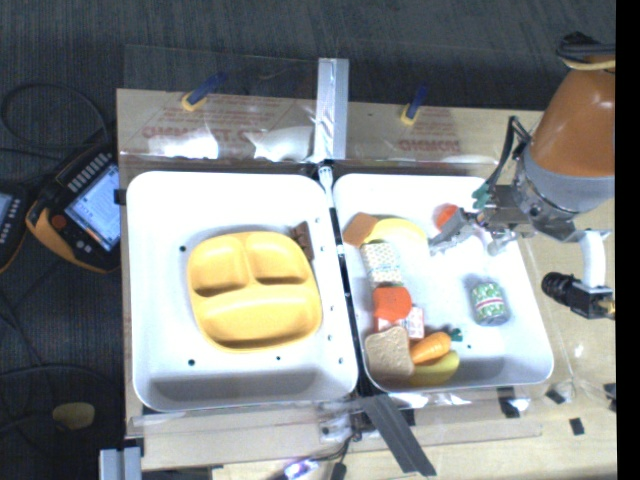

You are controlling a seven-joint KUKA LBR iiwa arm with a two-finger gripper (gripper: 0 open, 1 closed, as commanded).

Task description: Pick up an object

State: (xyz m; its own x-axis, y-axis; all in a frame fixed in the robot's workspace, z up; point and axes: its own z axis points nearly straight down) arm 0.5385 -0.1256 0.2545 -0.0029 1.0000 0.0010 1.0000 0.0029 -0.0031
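The arm (pixel 575 138) reaches in from the right, its gripper (pixel 462 228) hanging over the upper part of the right bin (pixel 535 353). Whether the jaws are open or closed cannot be told — they are too small and blurred. A small red object (pixel 446 213) lies just beside them. Along the bin's left side sit a yellow piece (pixel 398 230), a patterned can (pixel 381 263), an orange block (pixel 391 303), a bread slice (pixel 389 351) and a carrot (pixel 431 347); a green-labelled can (pixel 489 301) lies apart (nearer the right wall). The left bin (pixel 150 268) holds a yellow divided tray (pixel 255 288).
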